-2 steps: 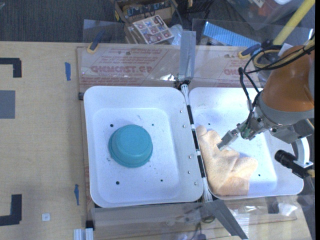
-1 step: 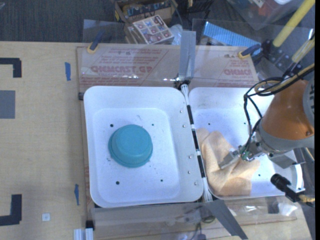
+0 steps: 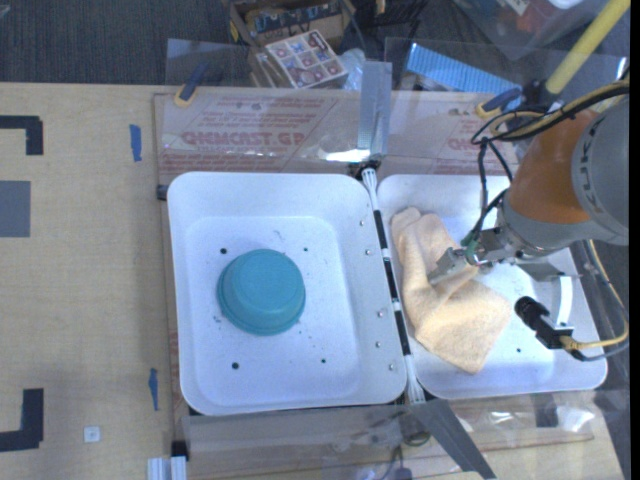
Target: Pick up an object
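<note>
- Cloth [image 3: 462,326]: we see a pale cream-yellow towel, soft and rumpled, lying in the right bin [image 3: 520,366]. Its surface looks nubbly, with folds and creases across the middle.
- Long axis of the cloth: it runs from the far left corner of the right bin toward the middle of that bin's near edge, slanting a little to the right as it comes nearer.
- Ends of the cloth: the far end is narrower and bunched into a rounded fold. The near end is broader and flatter and closes in a blunt corner that points at the near edge.
- Place of the cloth: we find it in the left half of the right bin, its left side just beside the wall that this bin shares with the left bin [image 3: 200,208]. The right half of the bin floor is bare white.
- Gripper [image 3: 447,268]: it sits low over the middle of the cloth, on the creased part, and appears to touch the fabric. Whether it is spread or closed we cannot tell, nor whether any cloth is caught in it.
- Arm [image 3: 570,183]: grey with an orange band, it reaches in over the right edge of the right bin.
- Bowl [image 3: 262,291]: a round teal bowl rests upside down near the middle of the left bin, well apart from the cloth.
- Both bins stand side by side on the pale wooden bench [image 3: 80,268].
</note>
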Robot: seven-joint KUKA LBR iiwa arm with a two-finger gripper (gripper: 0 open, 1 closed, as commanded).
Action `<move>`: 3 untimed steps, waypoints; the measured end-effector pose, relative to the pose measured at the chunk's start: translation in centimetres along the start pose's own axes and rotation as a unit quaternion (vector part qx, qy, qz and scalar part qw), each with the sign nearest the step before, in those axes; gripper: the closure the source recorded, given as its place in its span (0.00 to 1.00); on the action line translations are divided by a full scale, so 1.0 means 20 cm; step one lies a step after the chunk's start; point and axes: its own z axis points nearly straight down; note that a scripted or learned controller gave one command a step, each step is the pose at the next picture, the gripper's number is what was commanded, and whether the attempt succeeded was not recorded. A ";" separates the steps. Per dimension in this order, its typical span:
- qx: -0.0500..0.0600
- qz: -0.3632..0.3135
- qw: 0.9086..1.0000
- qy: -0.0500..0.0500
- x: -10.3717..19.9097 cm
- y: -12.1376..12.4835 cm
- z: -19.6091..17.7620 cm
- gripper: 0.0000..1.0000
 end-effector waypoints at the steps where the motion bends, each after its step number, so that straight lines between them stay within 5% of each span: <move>1: -0.003 0.000 1.000 0.000 0.00 0.01 -0.06 1.00; 2: -0.003 0.000 1.000 0.000 0.00 0.01 -0.06 0.00; 3: -0.001 -0.011 1.000 0.000 0.10 -0.10 0.00 0.00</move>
